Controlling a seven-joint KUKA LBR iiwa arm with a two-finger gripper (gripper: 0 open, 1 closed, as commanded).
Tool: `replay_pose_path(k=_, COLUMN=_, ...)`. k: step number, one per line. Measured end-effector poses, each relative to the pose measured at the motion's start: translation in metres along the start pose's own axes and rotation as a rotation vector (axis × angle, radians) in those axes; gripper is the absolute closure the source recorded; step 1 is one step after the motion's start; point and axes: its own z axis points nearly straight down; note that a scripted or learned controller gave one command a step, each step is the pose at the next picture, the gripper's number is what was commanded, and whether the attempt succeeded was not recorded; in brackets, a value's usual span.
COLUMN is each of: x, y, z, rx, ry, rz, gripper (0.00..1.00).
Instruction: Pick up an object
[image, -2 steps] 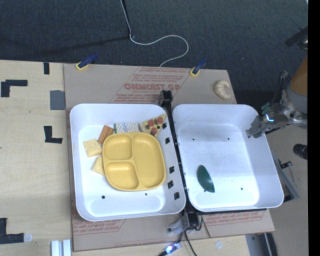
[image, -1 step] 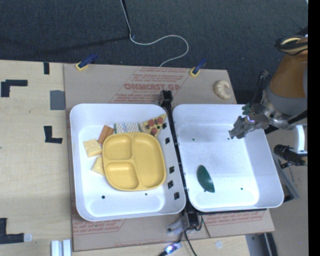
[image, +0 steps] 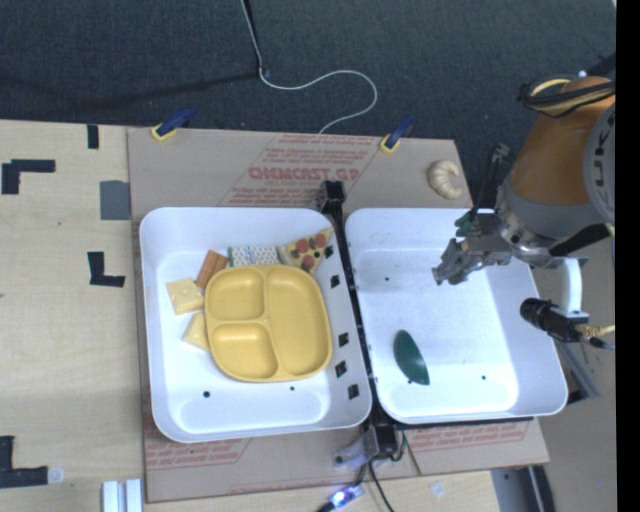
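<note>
A dark green oval object (image: 410, 358) lies flat on the floor of the right bin (image: 500, 400), near its front middle. My gripper (image: 452, 268) hangs over the back right part of that bin, up and to the right of the green object and apart from it. Nothing shows between its fingers. In the left bin (image: 170, 400) a yellow divided plate (image: 268, 322) lies on top of several flat items: tan crackers (image: 186, 296), an orange-brown piece (image: 211, 266) and a pizza-like slice (image: 308, 248).
A beige shell-like lump (image: 448, 178) sits on the cardboard behind the right bin. A black divider with clips (image: 345, 300) runs between the bins. A white cable (image: 320, 85) loops at the back. The arm's body (image: 560, 170) fills the right side.
</note>
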Motion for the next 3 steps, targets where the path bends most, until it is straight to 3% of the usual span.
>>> replay_pose_path(k=1, x=0.052, y=-0.013, z=-0.007, rx=0.000, ry=0.000, rz=-0.001, gripper=1.00)
replay_pose_path(k=2, x=0.099, y=-0.018, z=0.010, rx=0.002, ry=-0.001, rz=0.001, gripper=1.00)
replay_pose_path(k=3, x=0.133, y=-0.028, z=-0.003, rx=0.000, ry=-0.001, rz=0.001, gripper=1.00)
